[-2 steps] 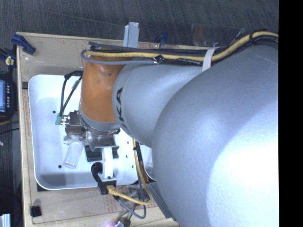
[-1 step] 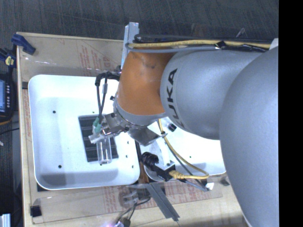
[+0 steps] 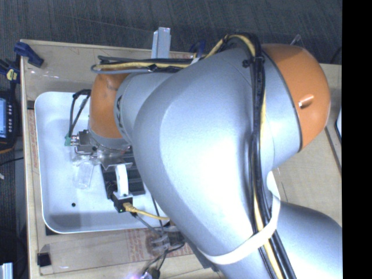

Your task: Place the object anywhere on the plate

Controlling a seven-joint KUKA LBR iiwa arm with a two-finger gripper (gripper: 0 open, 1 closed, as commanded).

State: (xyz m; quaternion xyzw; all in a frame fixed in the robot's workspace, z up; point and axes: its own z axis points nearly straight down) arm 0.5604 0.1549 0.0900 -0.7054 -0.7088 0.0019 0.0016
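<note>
At the left, the shallow white plastic bin [image 3: 49, 156] sits on the pale wooden table [image 3: 29, 68]. Over its middle hangs the hand [image 3: 84, 170], clear-fingered, lowered close to the bin floor, probably to pick or release. Whether it is clenched or released I cannot tell. To the right, the bulky grey arm [image 3: 209, 156] hides the plate and object.

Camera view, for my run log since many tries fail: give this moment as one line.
arm: over left bin, blocking most of it | gripper: low in bin, grasp unclear | plate: hidden | placement: unconfirmed
</note>
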